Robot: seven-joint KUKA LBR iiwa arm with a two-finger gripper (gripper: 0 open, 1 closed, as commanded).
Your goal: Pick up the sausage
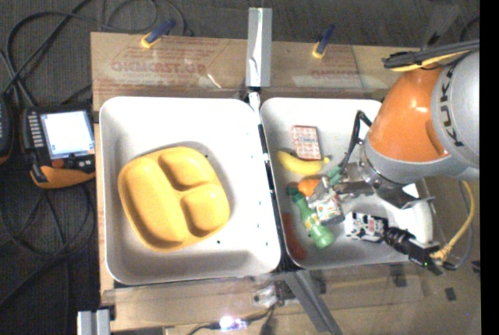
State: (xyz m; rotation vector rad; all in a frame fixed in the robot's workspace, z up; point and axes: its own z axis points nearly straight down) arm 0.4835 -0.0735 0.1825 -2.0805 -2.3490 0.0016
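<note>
Gripper (326,206) is low in the right bin (366,109), over the clutter in its middle. We can't tell whether it's released or clenched, since the wrist covers the tip from this angle. We see nothing we could call held.

Sausage (286,230): our best read is the dull red strip along the right bin's left wall, near the front corner, just beside the green bottle (309,221). It's dim and narrow, so treat that ID as a guess.

Risks from here:
- Wrong target. The gripper sits over the green bottle and close to the orange item (309,186), not over the red strip. A grasp attempted here likely takes the bottle, or nothing.
- Wall clearance. The strip lies against the wall or very near it. That leaves little room to straddle it, so the gripper could land on the rim or wedge the strip harder into the corner.
- Crowding. The bottle is just beside the strip, so a sideways approach could shove the bottle onto it or pinch both together.
- Slip. A round, smooth sausage could roll out of a shallow grip.

Hard to make out:
- The gripper tip, and whatever lies under the wrist.
- The bottle's upper end, which runs under the gripper.
- Whether the strip actually touches the wall.

The banana (302,163) and patterned card (306,140) sit toward the back, apart from the strip. The left bin (117,248) holds a yellow divided tray (175,195), which isn't in play.
</note>
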